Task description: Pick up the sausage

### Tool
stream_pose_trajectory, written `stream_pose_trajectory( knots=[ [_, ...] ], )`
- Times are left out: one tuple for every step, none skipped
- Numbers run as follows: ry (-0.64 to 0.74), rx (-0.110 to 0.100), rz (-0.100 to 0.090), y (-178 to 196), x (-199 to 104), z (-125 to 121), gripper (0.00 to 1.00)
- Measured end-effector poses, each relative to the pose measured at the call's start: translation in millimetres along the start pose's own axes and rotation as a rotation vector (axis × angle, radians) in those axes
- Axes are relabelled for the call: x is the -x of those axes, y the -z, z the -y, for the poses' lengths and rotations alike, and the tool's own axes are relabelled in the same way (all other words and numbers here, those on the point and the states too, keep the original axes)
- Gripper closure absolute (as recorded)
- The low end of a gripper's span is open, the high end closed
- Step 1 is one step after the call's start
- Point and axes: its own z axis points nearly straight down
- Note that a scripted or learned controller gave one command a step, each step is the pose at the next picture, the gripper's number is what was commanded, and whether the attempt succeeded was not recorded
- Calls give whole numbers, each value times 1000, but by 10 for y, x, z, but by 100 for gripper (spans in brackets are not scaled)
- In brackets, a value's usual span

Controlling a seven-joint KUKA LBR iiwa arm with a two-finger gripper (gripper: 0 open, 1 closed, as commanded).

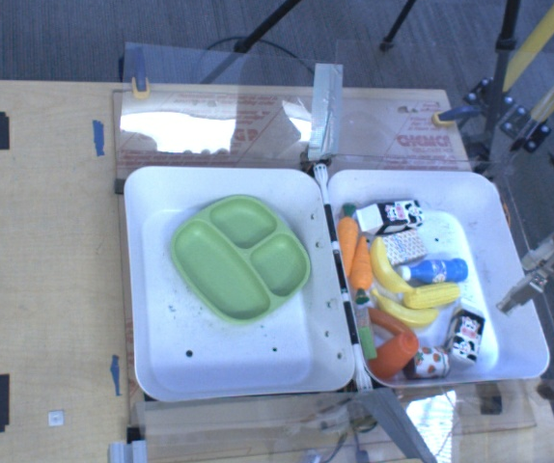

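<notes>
The sausage (394, 340), a reddish-orange stubby piece, lies at the near left of the right bin (518, 345), against the divider. It touches a yellow banana (402, 292) behind it and a small spotted toy (430, 362) to its right. My gripper (536, 276) hangs over the right rim of that bin, well to the right of the sausage and apart from every object. Nothing is seen in it.
The right bin also holds two orange carrots (355, 251), a blue bottle (436, 271), a checked packet (407, 247) and two cow-print cartons (400, 215). A green divided plate (241, 257) sits in the left bin (161, 355). Tripod legs stand behind the bench.
</notes>
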Motion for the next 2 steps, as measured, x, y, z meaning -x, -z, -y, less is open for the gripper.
stream_pose_trajectory(
  knots=[
    [0,0,0,0,0,1,0],
    [279,1,4,230,6,-4,0]
  ],
)
